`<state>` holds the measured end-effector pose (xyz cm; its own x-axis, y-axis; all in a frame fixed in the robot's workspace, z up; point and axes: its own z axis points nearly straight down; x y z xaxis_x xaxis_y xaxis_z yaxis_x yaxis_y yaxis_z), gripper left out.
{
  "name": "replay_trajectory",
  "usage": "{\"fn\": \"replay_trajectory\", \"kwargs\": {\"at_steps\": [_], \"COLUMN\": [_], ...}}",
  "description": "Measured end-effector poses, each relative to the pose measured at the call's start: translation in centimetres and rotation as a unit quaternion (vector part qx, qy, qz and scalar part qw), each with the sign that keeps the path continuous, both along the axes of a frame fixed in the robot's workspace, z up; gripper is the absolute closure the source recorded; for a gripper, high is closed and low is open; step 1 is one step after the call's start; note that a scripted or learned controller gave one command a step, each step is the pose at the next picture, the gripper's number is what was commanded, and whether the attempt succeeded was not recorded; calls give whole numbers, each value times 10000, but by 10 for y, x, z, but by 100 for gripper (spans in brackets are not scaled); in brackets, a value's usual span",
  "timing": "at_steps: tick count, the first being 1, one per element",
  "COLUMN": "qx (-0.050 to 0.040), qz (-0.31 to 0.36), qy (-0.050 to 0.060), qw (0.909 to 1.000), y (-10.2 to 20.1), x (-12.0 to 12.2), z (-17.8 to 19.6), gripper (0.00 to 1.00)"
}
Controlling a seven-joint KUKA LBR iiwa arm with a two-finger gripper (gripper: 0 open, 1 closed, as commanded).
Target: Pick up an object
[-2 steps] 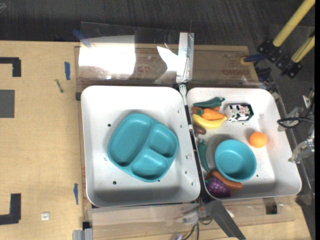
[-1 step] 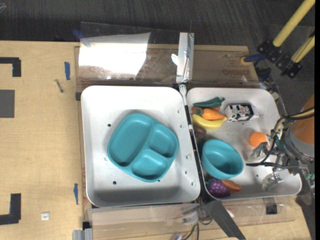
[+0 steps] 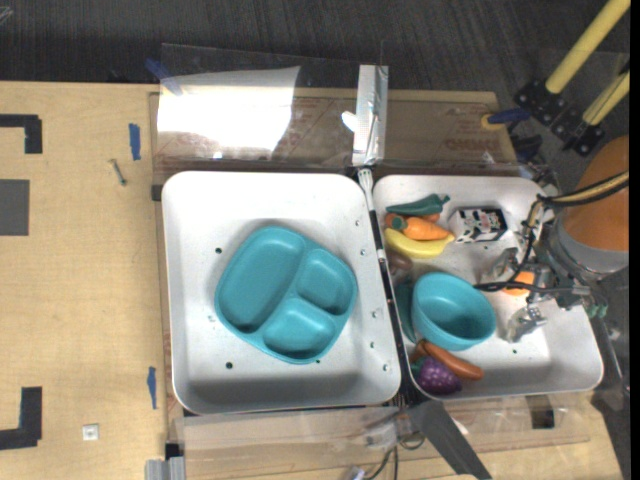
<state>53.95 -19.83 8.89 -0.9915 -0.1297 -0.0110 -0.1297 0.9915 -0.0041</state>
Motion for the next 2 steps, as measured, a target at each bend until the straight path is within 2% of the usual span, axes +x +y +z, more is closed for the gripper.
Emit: {"fn": "replay_trajectory", "kwargs": {"at_steps": [1,2], "qx": [-2,-16], "qz": [-17,-8], "qy": [-9,-86], "qw": [10000,10000], "y": [5,6], "x": [27,32], "z": [0,14], "gripper": [0,100]}}
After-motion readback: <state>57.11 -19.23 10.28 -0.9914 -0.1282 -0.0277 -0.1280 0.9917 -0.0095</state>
